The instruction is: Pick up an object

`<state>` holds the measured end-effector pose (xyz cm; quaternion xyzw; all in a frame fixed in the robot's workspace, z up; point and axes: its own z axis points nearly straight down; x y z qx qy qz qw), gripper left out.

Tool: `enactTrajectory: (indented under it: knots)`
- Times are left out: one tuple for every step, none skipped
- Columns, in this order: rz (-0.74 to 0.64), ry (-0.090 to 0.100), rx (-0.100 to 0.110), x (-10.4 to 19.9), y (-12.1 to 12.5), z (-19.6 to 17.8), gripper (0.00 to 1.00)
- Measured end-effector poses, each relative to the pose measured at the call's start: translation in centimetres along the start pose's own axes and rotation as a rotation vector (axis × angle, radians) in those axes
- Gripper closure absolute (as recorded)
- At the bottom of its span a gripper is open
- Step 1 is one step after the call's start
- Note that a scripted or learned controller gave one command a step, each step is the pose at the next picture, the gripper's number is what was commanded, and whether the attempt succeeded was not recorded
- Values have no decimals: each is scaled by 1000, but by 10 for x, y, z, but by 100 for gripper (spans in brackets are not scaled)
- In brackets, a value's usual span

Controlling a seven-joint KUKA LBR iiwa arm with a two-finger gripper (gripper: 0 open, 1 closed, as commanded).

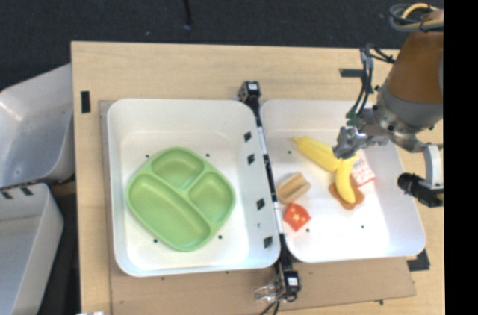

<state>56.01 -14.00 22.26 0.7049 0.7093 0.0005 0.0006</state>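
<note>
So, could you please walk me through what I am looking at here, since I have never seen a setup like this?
This is one picture, taken by a fixed camera above a wooden bench, looking down at a slant. On the bench sit two shallow white bins side by side. The left bin holds a green divided plate. The right bin holds small toy-like food items: a yellow banana, a second yellow banana-shaped piece, a tan bun-like piece, a red block and a small white and red packet.

The grey and orange machine entering from the right is a robot arm. Its tool is low over the bananas in the right bin. From this angle I cannot tell whether it has hold of anything.
</note>
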Motion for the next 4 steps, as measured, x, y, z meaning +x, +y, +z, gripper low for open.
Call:
enactTrajectory:
  knots:
    - [-2,2,-1,62,10,-8,100]
    - [-2,2,-1,120,21,-19,100]
    - [0,1,0,163,26,-23,100]
    - [-1,2,0,214,38,-28,100]
